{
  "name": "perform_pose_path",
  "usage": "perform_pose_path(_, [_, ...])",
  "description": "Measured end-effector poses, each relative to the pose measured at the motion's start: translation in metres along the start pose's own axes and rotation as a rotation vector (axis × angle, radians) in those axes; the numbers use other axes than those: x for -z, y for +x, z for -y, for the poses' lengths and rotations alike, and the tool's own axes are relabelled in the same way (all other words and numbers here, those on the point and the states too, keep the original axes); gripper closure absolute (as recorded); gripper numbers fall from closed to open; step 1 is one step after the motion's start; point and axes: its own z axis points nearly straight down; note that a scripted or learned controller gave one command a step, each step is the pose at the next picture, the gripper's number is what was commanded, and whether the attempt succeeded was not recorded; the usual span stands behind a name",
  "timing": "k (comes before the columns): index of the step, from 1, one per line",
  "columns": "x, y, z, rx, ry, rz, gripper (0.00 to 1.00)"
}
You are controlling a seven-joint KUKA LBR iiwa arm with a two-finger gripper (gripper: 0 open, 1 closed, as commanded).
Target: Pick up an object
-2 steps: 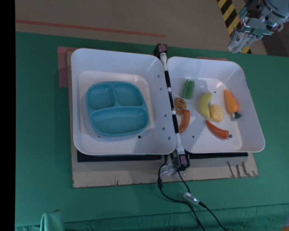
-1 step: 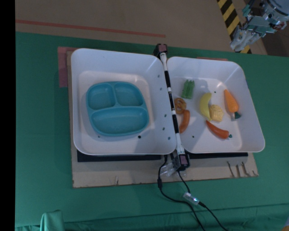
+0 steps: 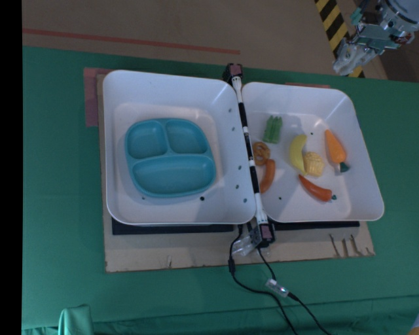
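Note:
The right bin [image 3: 357, 124] holds several toy foods: a green vegetable [image 3: 273, 129], a yellow banana [image 3: 298, 152], a corn piece [image 3: 313, 163], an orange carrot [image 3: 336, 149], a red-orange chili [image 3: 317, 189], an orange sausage-like piece [image 3: 268, 175] and a pretzel [image 3: 261, 154]. My gripper [image 3: 345, 63] hangs high at the top right, beyond the far edge of the right bin, well apart from all the foods. Nothing shows between its fingers.
The left bin [image 3: 118, 91] holds a teal divided plate [image 3: 170, 157]. A black and white bar [image 3: 247, 150] runs between the bins. Cables [image 3: 275, 288] trail off the front over the green cloth. Yellow-black hazard tape [image 3: 332, 19] marks the floor behind.

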Motion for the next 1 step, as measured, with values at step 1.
perform_pose_path(1, [0.0014,0.0206,0.0001,0.000,0.001,-0.001,1.00])
